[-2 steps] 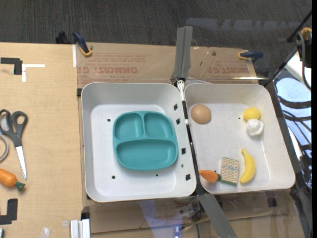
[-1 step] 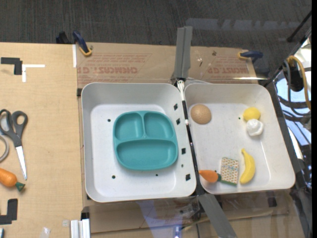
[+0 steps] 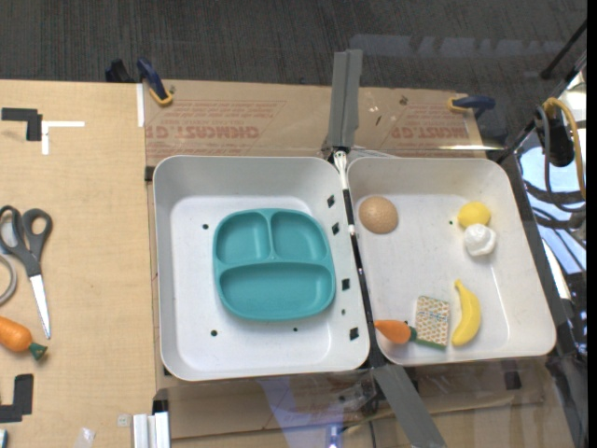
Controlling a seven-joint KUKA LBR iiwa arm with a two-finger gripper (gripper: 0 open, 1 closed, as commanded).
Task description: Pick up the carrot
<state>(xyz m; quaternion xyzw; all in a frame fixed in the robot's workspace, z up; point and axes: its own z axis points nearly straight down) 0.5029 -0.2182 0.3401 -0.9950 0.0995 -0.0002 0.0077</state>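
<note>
Jaws: state cannot be told; nothing is seen gripped.

Item 1, carrot (image 3: 392, 331). It is found in the right bin (image 3: 522, 250), in the front left corner, lying flat with its length roughly along the front wall. One end is pressed close to the left wall; the other end touches or slightly overlaps a speckled sponge (image 3: 431, 322). It is judged to be a toy: light, stiff, smooth-skinned and somewhat slippery, tapered, not fragile. A hold across the middle of its thickness is advised, with the fingers set front and back of it. The wall and the sponge leave little room at either end, and the taper may let it be squeezed out.

Item 2, banana (image 3: 465, 313). It is placed just beyond the sponge, toward the right wall.

Item 3, egg (image 3: 378, 215). It is set near the back left of the same bin, well apart from the carrot.

Item 4, lemon (image 3: 474, 215), with a white lump (image 3: 479, 241) touching it, is toward the back right.

Item 5, teal divided plate (image 3: 274, 264). It is centred in the left bin (image 3: 177, 250).

Item 6, second carrot (image 3: 13, 335). It is recorded on the bench (image 3: 84, 203) at its left edge, near scissors (image 3: 28, 250); it is judged the less likely target.
</note>
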